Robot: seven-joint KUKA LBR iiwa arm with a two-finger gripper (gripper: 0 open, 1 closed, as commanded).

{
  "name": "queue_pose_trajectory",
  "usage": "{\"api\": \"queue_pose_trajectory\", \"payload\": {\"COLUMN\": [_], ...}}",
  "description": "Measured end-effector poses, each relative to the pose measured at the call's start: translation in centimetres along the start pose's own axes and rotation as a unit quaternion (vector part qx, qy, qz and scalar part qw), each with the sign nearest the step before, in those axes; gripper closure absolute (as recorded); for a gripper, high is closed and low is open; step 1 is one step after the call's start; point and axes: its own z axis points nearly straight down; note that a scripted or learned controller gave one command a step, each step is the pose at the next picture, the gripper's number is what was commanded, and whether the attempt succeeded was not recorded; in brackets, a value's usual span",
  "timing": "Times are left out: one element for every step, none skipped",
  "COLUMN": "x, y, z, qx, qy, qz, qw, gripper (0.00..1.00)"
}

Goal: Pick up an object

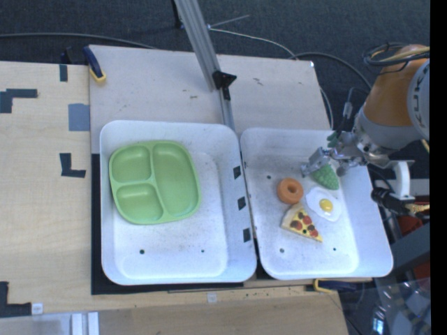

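The surface (160, 82) carries 2 shallow white bins side by side. The left bin (126, 257) sits in the middle-left of the frame and holds a green divided plate (154, 181) with 3 compartments, lying flat toward its upper left corner. The right bin (349, 257) sits in the middle-right and holds the candidates for picking, bunched toward its upper right: an orange doughnut (290, 190), a fried egg (325, 206) just to its right, a pizza slice (302, 223) below both, and a green leafy piece (326, 178) above the egg, close to the bin's right rim.

The arm comes in from the right of the frame, and the hand (323, 160) hangs low over the upper right part of the right bin, right at the top edge of the green piece. That position suggests the green piece is the target, likely because it lies nearest the arm's side. Whether the hand is wide, narrow or already closed on anything, I cannot tell; the metal parts blur together at this slant. The egg sits so near the green piece that a descent could nudge it.
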Motion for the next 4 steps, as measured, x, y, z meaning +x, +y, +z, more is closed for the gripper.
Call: {"api": "queue_pose_trajectory", "payload": {"x": [0.5, 0.5, 0.7, 0.4], "y": [-0.6, -0.4, -1.3, -1.3], "z": [6.3, 5.0, 0.0, -4.3], "qx": [0.001, -0.002, -0.005, -0.005], "qy": [0.001, 0.001, 0.0, 0.0], "qz": [0.0, -0.001, 0.0, 0.0], "qw": [1.0, 1.0, 1.0, 1.0], "gripper": [0.0, 1.0, 1.0, 1.0]}}
